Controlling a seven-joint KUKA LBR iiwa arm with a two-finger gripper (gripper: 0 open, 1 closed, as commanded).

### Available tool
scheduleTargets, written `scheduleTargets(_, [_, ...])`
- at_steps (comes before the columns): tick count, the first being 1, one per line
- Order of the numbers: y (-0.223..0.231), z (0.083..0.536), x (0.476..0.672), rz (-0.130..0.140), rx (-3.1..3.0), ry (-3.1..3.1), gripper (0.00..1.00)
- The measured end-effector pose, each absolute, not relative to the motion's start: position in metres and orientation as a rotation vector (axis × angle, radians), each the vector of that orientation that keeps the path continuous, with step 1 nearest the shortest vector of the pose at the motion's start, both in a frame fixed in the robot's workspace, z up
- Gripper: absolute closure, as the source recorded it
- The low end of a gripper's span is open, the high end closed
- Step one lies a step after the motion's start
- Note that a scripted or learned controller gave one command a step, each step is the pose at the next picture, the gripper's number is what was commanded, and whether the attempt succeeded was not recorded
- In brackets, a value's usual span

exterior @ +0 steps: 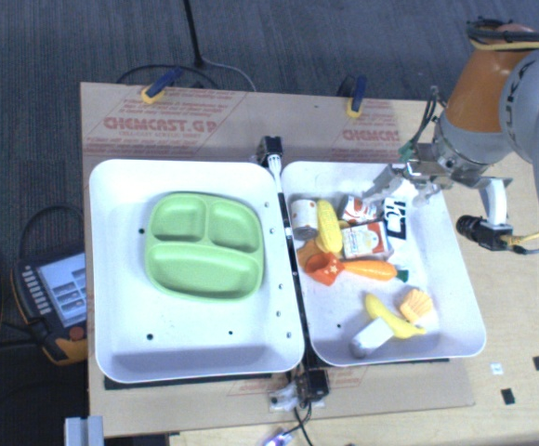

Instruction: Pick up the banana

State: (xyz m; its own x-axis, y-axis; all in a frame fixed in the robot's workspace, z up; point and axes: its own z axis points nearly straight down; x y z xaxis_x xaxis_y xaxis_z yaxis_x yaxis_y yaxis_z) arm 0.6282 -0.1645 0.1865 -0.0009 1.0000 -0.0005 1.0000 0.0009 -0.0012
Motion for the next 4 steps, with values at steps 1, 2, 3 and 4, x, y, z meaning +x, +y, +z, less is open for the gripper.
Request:
scheduleTargets(1, [-0.135,0.099,0.527,0.005,-2.06,-2.365,0.0])
scheduleTargets(2, [-0.18,0.14,0.483,0.003,-2.424,-1.997,0.0])
scheduleTargets(3, [-0.133,0.089,0.488,-0.013,-2.359,-2.094,0.0])
scheduleTargets(4, [-0.12,0.089,0.487,-0.002,-1.981,-2.46,0.0])
